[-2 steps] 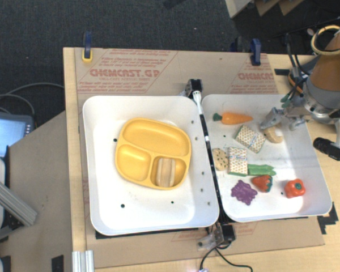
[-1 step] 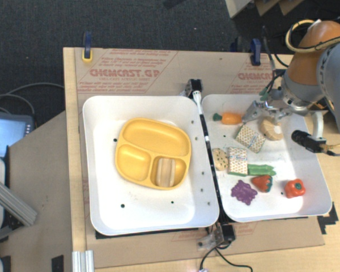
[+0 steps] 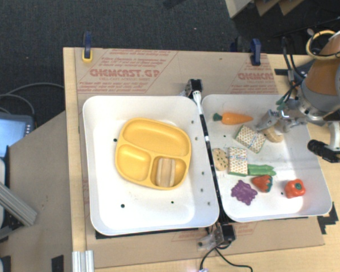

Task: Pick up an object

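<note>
The gripper is hanging at the right bin's one o'clock, bare metal under a grey wrist with an orange band, and whether that claw is spread or pinching, I cannot tell from up here. Just beneath it, a small tan piece is lying on the glossy white floor, rounded and matte. At eleven o'clock in that bin an orange carrot is lying sideways. Toward the centre two pale dotted blocks are sitting, with a speckled cracker at nine o'clock. Lower down a green pod, a red strawberry, knobbly purple grapes and a red tomato are strung from six to four o'clock. In the left bin a smooth yellow divided plate is resting, a tan slice lying in its five o'clock compartment. Both bins are sitting on a brown paper-faced sheet printed in red, blue clamps gripping its far edge, dark carpet beyond.
</note>
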`<state>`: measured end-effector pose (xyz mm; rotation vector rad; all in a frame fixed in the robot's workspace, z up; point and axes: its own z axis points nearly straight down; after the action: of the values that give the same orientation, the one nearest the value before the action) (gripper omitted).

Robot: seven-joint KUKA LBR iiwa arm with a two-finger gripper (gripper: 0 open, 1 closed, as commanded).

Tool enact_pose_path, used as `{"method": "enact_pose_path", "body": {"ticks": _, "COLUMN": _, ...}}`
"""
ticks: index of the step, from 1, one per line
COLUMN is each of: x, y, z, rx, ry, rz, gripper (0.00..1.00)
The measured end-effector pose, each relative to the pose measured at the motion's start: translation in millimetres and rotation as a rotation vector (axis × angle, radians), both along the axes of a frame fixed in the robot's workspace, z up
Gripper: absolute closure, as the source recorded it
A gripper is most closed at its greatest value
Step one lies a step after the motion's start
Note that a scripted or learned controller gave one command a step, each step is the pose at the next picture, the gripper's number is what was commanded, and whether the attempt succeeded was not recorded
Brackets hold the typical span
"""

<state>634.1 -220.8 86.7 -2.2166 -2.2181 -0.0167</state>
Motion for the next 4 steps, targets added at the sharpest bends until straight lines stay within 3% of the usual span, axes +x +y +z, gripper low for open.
{"method": "enact_pose_path", "body": {"ticks": 1, "x": 30, "y": 61, "z": -3, "rx": -0.013, "ry": 0.023, "rz": 0.009, "gripper": 0.00}}
{"method": "enact_pose_path", "body": {"ticks": 2, "x": -12, "y": 15, "z": -1, "rx": -0.002, "ry": 0.006, "rz": -0.004, "gripper": 0.00}}
{"method": "enact_pose_path", "body": {"ticks": 3, "x": 30, "y": 71, "z": -3, "rx": -0.022, "ry": 0.021, "rz": 0.008, "gripper": 0.00}}
{"method": "enact_pose_path", "body": {"ticks": 4, "x": 31, "y": 70, "z": 8, "rx": -0.014, "ry": 0.009, "rz": -0.001, "gripper": 1.00}}
